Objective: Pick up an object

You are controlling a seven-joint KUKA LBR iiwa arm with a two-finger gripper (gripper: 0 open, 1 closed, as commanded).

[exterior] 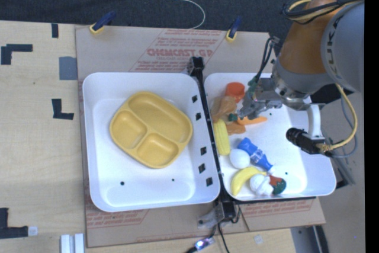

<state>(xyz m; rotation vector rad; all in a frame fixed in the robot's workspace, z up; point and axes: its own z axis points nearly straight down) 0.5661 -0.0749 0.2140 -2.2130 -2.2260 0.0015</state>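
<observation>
left bin [95, 127]: sitting beside its twin, the two walls touching along a black-clipped seam; holding one thing only.
yellow tray [151, 128]: three-compartment plate, lying flat and skewed in the left bin, well apart from the arm. Not the likely target right now.
right bin [323, 183]: carrying all the small toy food, clustered along its left half; the arm is reaching in over it from the right.
corn cob [221, 137]: lying lengthwise just beside the seam wall.
orange cup [235, 90]: standing at the top of the cluster, near the gripper.
carrot [249, 121]: orange piece lying directly under the gripper, looks like what's being attempted.
gripper [253, 105]: hanging low over the carrot and the brownish item beside it; finger spacing — cannot tell, clutter is masking it. No confirmed hold.
blue bottle [254, 152]: lying tilted mid-bin, touching the white egg [239, 158].
banana [243, 178]: resting at the bin's near edge next to a white-and-green piece.
risk: items are packed tight, so neighbours are likely getting nudged on any close.
</observation>
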